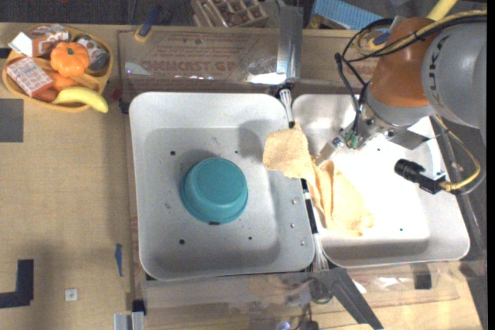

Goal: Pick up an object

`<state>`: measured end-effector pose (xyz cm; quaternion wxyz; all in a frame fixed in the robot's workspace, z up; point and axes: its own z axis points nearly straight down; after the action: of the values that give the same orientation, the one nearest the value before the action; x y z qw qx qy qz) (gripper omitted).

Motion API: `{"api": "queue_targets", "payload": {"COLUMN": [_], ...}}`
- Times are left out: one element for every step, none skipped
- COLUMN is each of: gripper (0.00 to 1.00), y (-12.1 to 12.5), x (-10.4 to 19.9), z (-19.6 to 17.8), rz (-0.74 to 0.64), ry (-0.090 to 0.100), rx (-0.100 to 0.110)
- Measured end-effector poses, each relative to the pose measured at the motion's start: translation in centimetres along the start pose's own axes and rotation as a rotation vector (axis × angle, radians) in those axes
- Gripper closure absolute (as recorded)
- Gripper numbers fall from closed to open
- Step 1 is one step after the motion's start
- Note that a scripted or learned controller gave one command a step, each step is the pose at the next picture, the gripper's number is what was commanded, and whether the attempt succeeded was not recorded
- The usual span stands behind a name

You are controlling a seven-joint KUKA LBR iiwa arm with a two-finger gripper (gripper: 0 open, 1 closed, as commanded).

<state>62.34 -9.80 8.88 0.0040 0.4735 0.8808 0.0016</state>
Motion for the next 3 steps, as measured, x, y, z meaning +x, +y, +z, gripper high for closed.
{"api": "queue_targets", "payload": {"gripper": [1.0,0.0,1.0], "y": [0.2,0.1,0.2], "x": [-0.2,-0.2,-0.4], "z": [-1.3,-1.3,-2.4], "rz": [0.002,0.003,0.005], "ry": [-0.003,-0.003,-0.007], "rx": [-0.006,-0.006,-0.011]}}
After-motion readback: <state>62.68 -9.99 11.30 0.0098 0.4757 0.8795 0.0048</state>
